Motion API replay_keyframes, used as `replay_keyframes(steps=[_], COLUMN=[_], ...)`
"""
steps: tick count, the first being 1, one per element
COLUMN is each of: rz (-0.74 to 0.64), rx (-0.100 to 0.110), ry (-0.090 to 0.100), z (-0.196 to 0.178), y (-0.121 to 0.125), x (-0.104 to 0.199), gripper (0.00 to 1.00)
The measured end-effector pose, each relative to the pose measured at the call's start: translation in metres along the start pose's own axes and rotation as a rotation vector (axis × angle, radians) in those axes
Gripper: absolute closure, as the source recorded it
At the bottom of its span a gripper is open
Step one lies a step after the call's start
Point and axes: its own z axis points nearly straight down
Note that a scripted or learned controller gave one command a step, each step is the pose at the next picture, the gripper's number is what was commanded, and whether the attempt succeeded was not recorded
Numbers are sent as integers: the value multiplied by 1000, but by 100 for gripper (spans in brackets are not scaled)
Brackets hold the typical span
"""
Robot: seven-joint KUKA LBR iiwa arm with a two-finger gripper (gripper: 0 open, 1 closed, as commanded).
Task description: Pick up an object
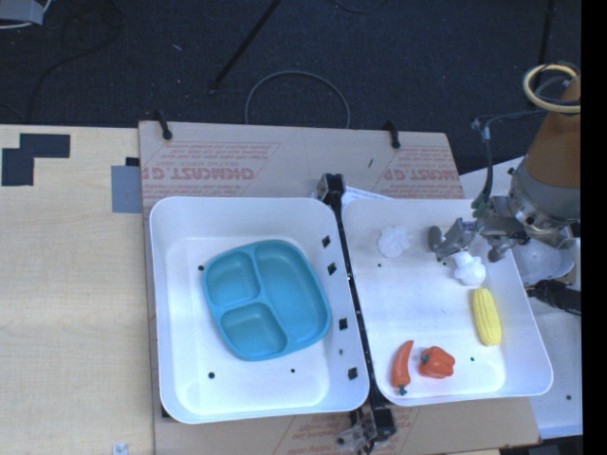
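A blue three-compartment tray [266, 298] lay in the left white bin [180, 368], both bins rested on printed cardboard [237, 164], and a pale wooden surface [66, 311] stretched leftward.

The robot arm [555, 159] shows a broad orange band above a grey metal wrist, its surface smooth and rounded. A pale yellowish ring [552, 85] circles the top of the orange section. Thin dark cables [488, 164] loop from the wrist's left side, and another black cable [560, 297] trails off below it. At the end sits the gripper [467, 245], a cluster of grey and dark metal parts with short angular fingers. Small brackets and fittings crowd the wrist, too blurred to make out screws or markings.
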Motion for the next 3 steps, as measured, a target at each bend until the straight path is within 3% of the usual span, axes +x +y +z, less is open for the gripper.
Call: replay_keyframes(steps=[1,3], rz=[-1,-2], rx=[-11,-4], ry=[-2,0], z=[-6,92], y=[2,2], x=[0,9], gripper=[0,0])
